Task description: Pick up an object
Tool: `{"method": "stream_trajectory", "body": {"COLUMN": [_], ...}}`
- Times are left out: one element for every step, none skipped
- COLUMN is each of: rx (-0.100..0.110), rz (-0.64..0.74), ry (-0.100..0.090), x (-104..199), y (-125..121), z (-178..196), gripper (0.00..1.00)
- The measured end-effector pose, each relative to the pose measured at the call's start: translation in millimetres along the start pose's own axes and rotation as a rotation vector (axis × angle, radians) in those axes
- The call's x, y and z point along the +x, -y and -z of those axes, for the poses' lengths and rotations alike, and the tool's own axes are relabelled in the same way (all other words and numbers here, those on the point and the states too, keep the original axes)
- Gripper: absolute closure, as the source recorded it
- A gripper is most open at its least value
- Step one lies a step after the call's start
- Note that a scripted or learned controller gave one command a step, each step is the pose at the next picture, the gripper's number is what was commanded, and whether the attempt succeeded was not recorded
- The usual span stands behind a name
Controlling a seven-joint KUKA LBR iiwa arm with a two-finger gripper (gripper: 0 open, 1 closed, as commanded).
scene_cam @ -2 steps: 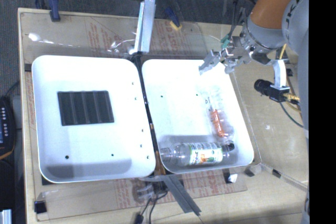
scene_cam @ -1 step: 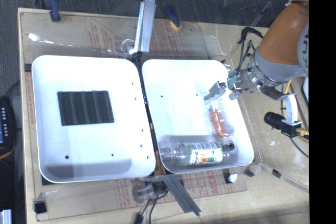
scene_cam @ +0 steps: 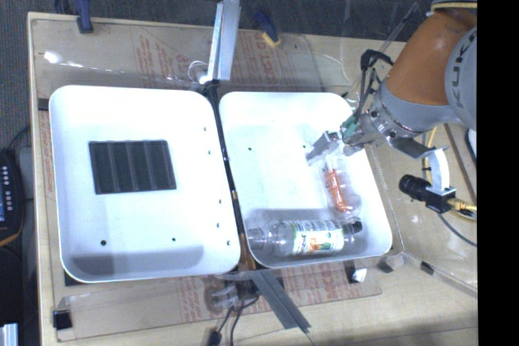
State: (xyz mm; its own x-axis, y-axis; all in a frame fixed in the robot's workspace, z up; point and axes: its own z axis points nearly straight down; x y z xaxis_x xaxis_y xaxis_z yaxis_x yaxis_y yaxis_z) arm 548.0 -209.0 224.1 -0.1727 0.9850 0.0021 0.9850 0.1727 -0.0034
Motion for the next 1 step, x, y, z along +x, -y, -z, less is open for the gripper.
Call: {"method": "stream_trajectory", "body": {"rx": [-0.002], "rz": [-0.131], "ry": [0.003], "x": [-0.9], "y": [-38.3], "z": [63.0], "gripper": [0.00]}}
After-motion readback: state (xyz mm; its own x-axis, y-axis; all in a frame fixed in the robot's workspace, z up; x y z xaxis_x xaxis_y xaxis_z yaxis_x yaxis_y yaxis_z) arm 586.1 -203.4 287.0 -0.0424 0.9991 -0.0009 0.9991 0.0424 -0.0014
